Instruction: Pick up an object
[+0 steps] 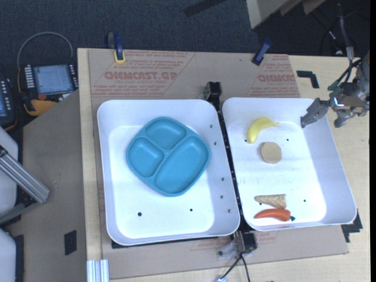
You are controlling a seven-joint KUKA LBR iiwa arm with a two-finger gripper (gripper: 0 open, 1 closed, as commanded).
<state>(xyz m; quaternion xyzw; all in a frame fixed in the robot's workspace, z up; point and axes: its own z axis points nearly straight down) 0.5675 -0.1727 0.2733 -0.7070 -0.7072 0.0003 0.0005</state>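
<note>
On the bench, two shallow white bins sit side by side, and the right bin point(329, 175) holds the small things to pick from. Nearest its far end lies a yellow banana point(259, 128), short and curved, its pale tip pointing toward the arm's side. Just below it, close but apart, sits a round tan biscuit point(271, 153), flat and plain. Well apart from these, near the front wall, a tan wedge of bread point(271, 200) lies just beside an orange-red carrot point(272, 214) with a small dark green end; the two look to be touching or nearly so.

The left bin point(111, 157) bears a blue plate point(168, 155) with three compartments, set at a slant near the bin's middle.

The gripper point(326, 114) hangs at the right bin's far right corner, above its rim, well apart from the banana and the rest. Its two dark fingers are spread, one point(310, 114) reaching over the bin's inside and the other toward the outside, with nothing between them.
</note>
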